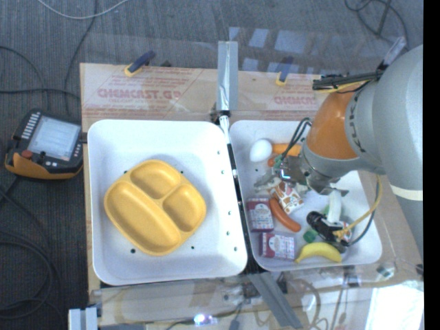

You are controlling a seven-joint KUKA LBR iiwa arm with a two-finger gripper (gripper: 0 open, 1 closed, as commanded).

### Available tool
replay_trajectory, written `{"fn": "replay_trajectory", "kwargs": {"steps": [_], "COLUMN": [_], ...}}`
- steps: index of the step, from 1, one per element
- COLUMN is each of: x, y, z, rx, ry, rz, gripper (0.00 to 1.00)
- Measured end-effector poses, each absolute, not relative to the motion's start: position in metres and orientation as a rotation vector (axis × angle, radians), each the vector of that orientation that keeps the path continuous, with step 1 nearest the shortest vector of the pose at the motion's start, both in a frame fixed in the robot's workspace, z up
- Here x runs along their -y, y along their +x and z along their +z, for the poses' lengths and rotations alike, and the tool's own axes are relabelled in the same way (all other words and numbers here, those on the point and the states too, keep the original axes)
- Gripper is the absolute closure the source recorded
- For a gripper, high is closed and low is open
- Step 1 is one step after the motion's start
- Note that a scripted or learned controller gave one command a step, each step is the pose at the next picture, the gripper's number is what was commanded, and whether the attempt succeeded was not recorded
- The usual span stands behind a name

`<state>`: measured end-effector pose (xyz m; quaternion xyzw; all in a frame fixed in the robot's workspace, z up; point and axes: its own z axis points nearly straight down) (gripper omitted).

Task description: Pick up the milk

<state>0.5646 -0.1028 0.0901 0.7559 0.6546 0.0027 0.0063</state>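
The milk (pixel 291 196) is a small white carton with red print, lying tilted near the middle of the right bin (pixel 368 243). My gripper (pixel 280 178) hangs from the orange-banded wrist directly over the carton's upper end, close to it or touching it. The wrist hides how the jaws stand and whether they hold the carton. A red sausage (pixel 286 216) lies right against the carton's lower left side.
In the right bin lie a white egg (pixel 260 150), an orange carrot (pixel 281 148), two dark red packets (pixel 260 215) (pixel 278 246), a banana (pixel 318 254) and a small green piece (pixel 309 237). The left bin (pixel 103 143) holds a yellow divided plate (pixel 155 205).
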Motion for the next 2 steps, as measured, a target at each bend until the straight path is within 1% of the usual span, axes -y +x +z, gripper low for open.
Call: {"fn": "replay_trajectory", "kwargs": {"steps": [1,2], "x": [0.1031,0.1029], "y": [0.5649,0.5648], "z": [0.0997,0.0997], "rx": [-2.048,-2.049], "ry": [2.366,2.366], "rz": [0.008,0.008], "gripper": [1.0,0.0]}}
